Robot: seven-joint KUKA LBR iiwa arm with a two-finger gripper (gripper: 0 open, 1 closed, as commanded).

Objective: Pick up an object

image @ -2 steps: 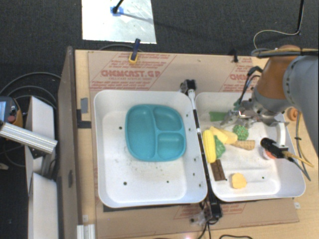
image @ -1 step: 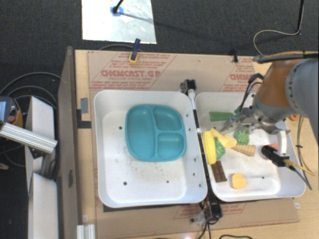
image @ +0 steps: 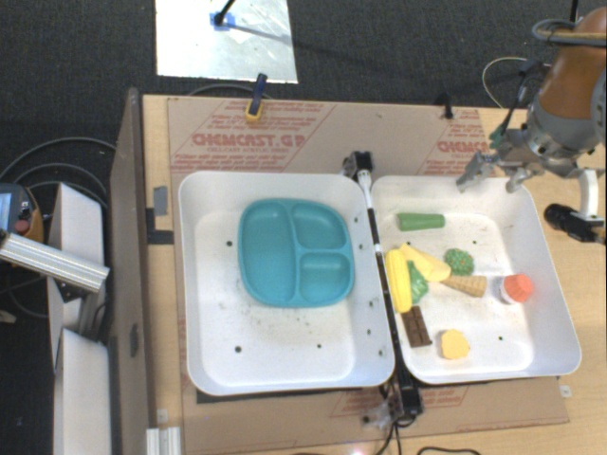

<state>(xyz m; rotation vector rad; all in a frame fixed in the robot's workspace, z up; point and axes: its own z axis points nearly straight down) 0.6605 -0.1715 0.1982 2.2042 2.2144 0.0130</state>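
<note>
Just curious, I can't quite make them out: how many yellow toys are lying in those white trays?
3, all in the right bin: a long yellow piece by its left wall, a yellow wedge beside it, and a round yellow piece near the front. None looks hidden.

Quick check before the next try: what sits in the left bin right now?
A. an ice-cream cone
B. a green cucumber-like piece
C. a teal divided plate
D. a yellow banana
C: the teal divided plate lies alone in the left bin, while the small food toys, such as the green cucumber-like piece, lie in the right bin.
</note>
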